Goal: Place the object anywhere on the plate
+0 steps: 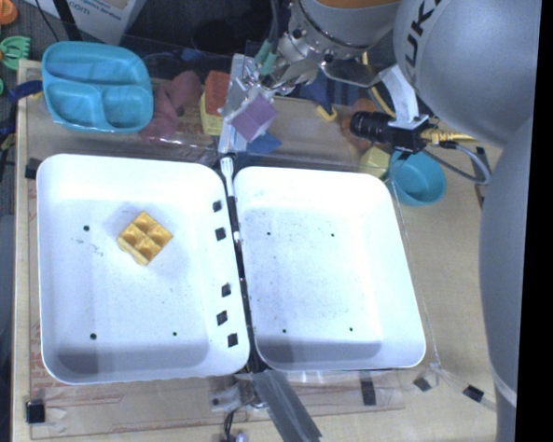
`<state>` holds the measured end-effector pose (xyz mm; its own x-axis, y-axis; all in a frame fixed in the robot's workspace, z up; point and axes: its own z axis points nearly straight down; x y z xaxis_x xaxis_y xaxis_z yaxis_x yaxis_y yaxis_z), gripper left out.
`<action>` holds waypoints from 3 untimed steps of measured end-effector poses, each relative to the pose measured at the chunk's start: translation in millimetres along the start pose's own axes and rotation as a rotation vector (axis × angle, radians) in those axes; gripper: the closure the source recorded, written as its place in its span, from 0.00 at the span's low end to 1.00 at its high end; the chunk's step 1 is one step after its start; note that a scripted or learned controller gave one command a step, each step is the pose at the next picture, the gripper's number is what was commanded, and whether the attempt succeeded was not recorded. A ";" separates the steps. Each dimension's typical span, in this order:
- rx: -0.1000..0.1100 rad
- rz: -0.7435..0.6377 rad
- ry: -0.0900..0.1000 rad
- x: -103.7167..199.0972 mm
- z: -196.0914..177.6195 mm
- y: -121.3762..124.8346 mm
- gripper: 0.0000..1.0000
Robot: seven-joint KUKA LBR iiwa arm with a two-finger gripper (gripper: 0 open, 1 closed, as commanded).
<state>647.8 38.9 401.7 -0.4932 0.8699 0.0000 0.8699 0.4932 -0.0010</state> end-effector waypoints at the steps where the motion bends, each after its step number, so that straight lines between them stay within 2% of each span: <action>1: 0.005 -0.153 0.002 1.6 58.8 11.1 1.00; 2: 0.002 -0.450 0.001 -10.8 50.2 0.9 1.00; 3: 0.003 -0.458 0.001 -17.2 58.5 -23.3 1.00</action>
